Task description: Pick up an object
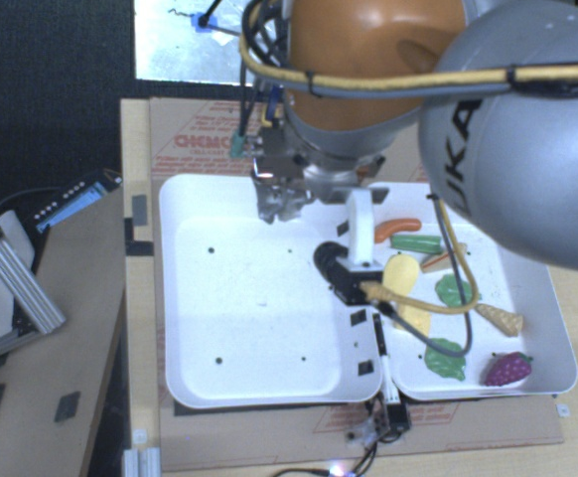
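Bench (90,296) carries two shallow white bins side by side, seen from above at a slant. Left bin (249,306) shows bare white floor with a few dark specks. Right bin (552,351) holds the toy food: an orange carrot (396,227) near the far wall, a green pepper-like piece (415,242) just beside it, a yellow banana (404,281) lying partly under a yellow cable, a green leafy piece (455,291), an ice-cream cone (500,317) on its side, a second green leafy piece (447,360) near the front wall, and a purple bunch of grapes (508,369) in the near right corner.

KUKA arm (507,137) reaches in from the right, its orange band (378,48) taking up much of the upper centre. Wrist hardware hangs over the far edge of the left bin, close to the divide between bins. Gripper (279,207) sits low at that far wall (metal, small, blurred); whether its fingers are apart or together cannot be told, and nothing can be made out between them. A white bracket (361,229) and a black fitting (337,271) hang near the divide, with the yellow cable (458,266) looping down across the right bin.

All toy items lie in the right bin, apart from the gripper.

Cardboard sheet (200,132) with red print lies beneath both bins.
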`<state>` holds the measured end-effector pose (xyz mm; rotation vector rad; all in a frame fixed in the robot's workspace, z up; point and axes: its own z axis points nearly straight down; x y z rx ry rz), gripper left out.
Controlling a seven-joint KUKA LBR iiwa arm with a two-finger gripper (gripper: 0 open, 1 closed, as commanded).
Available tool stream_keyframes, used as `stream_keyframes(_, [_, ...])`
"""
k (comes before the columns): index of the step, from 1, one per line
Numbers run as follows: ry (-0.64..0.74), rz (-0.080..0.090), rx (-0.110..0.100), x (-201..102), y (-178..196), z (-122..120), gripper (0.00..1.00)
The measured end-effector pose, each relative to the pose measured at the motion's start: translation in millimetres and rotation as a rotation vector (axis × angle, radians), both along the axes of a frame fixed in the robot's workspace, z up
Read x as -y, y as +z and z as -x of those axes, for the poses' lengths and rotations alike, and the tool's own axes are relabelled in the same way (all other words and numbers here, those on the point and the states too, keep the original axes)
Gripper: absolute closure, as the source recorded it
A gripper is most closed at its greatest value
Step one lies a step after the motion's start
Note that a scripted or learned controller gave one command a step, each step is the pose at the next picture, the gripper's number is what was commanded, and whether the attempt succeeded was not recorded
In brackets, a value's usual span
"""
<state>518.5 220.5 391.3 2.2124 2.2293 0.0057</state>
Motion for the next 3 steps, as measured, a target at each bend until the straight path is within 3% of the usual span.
stream_keyframes(1, [0.005,-0.001,0.002,0,11,0,1.00])
stream_keyframes(2, [-0.001,0.004,-0.010,-15,-65,34,1.00])
stream_keyframes(3, [-0.002,-0.008,0.015,-13,154,32,1.00])
